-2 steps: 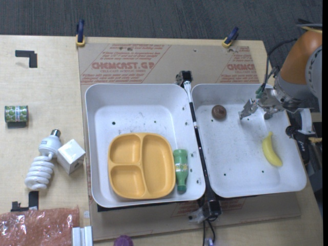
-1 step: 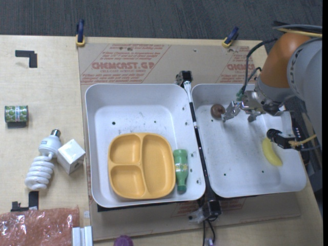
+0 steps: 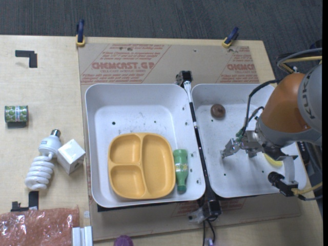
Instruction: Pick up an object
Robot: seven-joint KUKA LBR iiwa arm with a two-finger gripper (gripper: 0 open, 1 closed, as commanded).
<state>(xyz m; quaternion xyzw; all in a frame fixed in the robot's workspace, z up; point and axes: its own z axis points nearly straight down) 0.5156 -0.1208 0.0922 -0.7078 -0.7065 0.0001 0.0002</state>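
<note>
Dark carpet; pale wooden bench

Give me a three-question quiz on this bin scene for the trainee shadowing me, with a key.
1. True or false: the yellow divided plate lies in the left bin.
2. Multiple choice: the green bottle lies
A) on the plate's left side
B) along the plate's right edge
C) in the right bin
3. Fill in: the small round brown object sits near the ___ wall of the right bin, apart from the gripper.

Key: 1 true; 2 B; 3 far (top of the view).
</note>
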